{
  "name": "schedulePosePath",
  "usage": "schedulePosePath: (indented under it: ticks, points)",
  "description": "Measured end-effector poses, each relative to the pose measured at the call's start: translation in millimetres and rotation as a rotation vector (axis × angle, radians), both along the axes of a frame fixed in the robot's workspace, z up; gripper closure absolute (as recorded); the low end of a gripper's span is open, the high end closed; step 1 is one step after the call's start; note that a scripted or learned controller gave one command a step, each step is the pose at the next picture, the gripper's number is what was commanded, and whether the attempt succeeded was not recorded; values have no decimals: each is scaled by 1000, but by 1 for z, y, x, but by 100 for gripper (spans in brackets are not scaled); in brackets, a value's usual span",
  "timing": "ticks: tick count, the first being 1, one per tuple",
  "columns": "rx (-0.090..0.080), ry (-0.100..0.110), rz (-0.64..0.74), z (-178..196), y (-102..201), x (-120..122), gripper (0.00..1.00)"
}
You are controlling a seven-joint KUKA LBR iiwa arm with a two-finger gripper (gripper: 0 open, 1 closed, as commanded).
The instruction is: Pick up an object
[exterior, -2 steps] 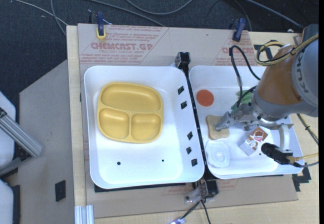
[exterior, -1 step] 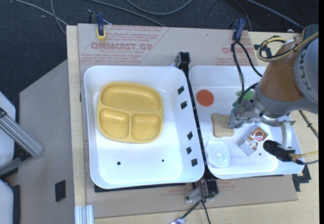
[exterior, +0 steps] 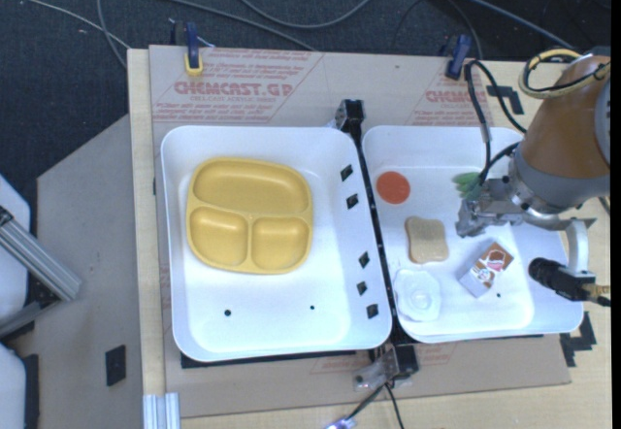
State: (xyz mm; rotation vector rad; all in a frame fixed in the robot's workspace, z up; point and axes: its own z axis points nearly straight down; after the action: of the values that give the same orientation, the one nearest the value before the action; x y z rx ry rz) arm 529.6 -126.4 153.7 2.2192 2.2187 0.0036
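Note:
The right bin [exterior: 505,325] holds an orange disc [exterior: 393,187], a tan bread-like slab [exterior: 426,240], a clear round lid or cup [exterior: 418,296] and a small white and red box [exterior: 486,269]. Something green [exterior: 468,182] peeks out at the arm's left side. My gripper [exterior: 477,220] hangs low over the right bin, just above and left of the box and to the right of the tan slab. The grey and orange arm covers its upper part. I see nothing between its fingers.
The left bin [exterior: 184,223] holds a yellow three-compartment plate [exterior: 250,214]. A black divider with clips [exterior: 361,214] runs between the bins. Blue clamps [exterior: 193,47] pin the cardboard base at the back. Cables lie on the dark floor behind.

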Motion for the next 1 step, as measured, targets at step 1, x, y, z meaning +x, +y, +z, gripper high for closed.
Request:
schedulePosePath:
  ticks: [1]
  points:
    - [0,-3,2,57,3,11,100]
